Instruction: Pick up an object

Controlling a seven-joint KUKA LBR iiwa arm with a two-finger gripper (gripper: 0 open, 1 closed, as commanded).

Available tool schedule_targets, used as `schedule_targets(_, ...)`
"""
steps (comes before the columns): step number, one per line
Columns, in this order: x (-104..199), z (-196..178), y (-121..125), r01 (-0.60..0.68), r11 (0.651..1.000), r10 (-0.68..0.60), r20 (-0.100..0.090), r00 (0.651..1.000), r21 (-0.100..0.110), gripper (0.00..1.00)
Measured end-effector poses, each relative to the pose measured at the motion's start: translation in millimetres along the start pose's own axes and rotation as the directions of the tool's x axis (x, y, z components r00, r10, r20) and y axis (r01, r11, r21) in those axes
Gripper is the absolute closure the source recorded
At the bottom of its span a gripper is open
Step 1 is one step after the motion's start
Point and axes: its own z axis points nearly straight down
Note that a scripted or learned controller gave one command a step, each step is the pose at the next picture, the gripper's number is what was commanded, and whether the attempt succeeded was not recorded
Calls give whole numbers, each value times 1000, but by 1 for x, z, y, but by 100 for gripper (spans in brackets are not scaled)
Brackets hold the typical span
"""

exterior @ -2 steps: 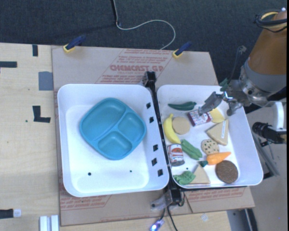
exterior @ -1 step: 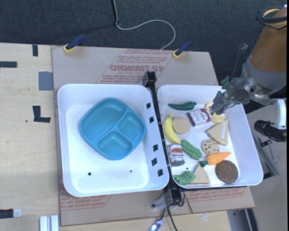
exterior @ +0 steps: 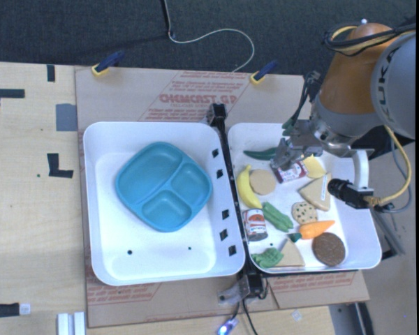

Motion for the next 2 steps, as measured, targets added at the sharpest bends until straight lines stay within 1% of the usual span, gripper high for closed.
schedule_targets(1,64,31,-15,2,1000,-2,-1,1000,0,100)
schedule_targets(2,44,-52,-67,-6,1000,6,2,1000,-9,100)
